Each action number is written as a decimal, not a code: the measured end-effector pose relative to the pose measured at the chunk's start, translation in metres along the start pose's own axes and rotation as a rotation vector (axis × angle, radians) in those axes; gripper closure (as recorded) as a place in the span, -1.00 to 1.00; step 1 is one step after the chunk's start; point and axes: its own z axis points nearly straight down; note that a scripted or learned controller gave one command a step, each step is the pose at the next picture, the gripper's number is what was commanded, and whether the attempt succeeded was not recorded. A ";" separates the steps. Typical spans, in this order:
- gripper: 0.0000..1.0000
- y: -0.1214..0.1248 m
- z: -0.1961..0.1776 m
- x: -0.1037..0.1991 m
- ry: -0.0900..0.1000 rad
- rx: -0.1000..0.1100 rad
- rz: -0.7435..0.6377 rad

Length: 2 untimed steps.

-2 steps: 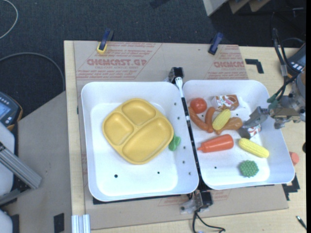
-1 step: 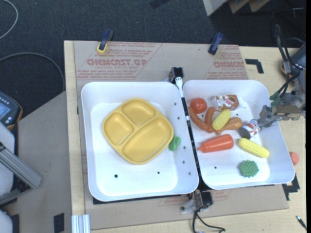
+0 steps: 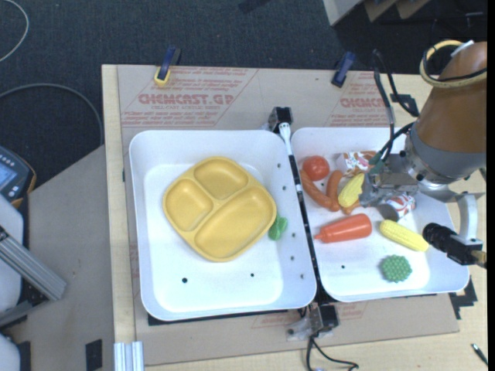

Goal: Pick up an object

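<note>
A tabletop (image 3: 232, 91) covered with printed board is seen on dark carpet, bearing two white bins side by side, the left bin (image 3: 155, 284) occupied by a yellow divided plate (image 3: 219, 207) with a small green piece (image 3: 278, 227) just beside its right rim. In the right bin (image 3: 340, 284), toward the tabletop's right edge, a tomato (image 3: 315, 167), a sausage (image 3: 323, 195), a carrot (image 3: 345, 228), two corn cobs (image 3: 404, 236) and a green knobbly ball (image 3: 395, 268) are scattered. The pincer (image 3: 380, 188) is lowered into that bin near its far side, just beside the upper corn cob (image 3: 350, 190) and a red-and-white wrapper (image 3: 357, 161); how far it is opened cannot be told, and nothing is seen held.
</note>
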 end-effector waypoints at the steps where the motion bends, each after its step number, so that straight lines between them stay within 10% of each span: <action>1: 1.00 -0.040 -0.002 0.044 0.000 -0.001 0.002; 2: 1.00 -0.037 -0.163 0.116 0.001 -0.027 -0.005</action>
